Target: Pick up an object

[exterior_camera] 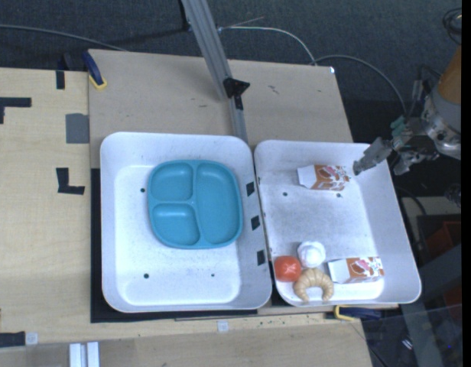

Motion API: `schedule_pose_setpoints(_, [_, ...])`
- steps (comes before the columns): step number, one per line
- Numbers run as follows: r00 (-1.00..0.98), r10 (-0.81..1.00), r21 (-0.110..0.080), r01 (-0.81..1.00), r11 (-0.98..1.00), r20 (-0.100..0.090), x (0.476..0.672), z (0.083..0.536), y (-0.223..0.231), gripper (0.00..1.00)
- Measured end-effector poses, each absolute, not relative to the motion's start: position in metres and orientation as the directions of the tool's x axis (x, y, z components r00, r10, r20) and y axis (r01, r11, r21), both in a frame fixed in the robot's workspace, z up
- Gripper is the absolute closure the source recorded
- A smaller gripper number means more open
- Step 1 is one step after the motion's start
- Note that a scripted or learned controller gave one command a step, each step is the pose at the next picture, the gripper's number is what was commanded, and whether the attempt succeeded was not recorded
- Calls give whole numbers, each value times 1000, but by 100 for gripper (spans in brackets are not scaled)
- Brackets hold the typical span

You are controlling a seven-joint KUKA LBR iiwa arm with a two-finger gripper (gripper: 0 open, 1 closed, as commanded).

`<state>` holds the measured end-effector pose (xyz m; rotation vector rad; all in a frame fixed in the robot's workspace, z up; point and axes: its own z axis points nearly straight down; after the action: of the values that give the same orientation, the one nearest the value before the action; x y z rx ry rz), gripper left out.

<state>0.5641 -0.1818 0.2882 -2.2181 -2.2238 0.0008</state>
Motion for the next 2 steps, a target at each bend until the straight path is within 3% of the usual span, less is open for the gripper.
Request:
schedule_pose_setpoints(1, [-3, 1000, -1, 1000, 3, 0, 564, 288, -182, 0])
schedule_pose_setpoints(2, [-2, 1000, -8, 1000, 2, 1, 564, 224, -179, 0])
